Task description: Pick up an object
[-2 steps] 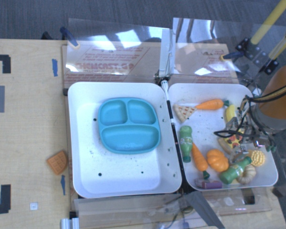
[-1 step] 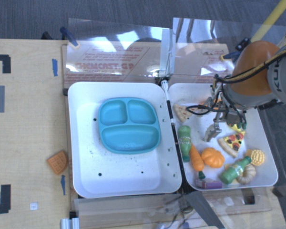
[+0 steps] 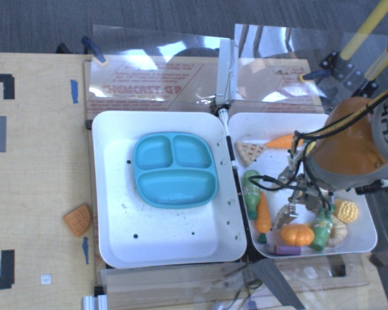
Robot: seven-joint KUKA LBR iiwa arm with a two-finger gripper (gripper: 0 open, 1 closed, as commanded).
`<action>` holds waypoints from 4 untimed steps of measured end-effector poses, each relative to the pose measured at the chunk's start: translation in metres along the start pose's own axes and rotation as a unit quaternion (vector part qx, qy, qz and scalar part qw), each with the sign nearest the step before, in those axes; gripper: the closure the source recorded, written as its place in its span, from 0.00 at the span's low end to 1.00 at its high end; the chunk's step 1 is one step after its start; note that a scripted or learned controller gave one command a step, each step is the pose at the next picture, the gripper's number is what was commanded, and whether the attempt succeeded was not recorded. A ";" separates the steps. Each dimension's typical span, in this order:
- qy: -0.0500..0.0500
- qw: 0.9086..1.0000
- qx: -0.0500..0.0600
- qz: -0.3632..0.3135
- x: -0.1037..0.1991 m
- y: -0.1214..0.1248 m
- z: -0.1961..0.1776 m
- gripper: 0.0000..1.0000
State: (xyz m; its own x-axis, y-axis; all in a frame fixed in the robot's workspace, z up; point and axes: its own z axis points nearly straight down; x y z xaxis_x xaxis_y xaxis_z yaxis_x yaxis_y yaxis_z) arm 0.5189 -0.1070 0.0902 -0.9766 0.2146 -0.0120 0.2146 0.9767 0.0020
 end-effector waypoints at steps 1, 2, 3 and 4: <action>-0.001 0.997 0.000 0.081 -0.069 0.010 0.001 0.00; 0.001 0.989 0.001 0.145 -0.118 0.020 0.003 0.00; 0.001 0.975 0.003 0.220 -0.084 -0.055 0.002 0.00; 0.000 0.972 0.002 0.236 -0.030 -0.073 0.001 0.00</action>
State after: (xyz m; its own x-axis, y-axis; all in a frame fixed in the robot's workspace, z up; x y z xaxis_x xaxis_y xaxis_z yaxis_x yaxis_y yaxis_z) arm 0.5325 -0.1843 0.0892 -0.7690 0.6391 -0.0098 0.6391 0.7691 0.0038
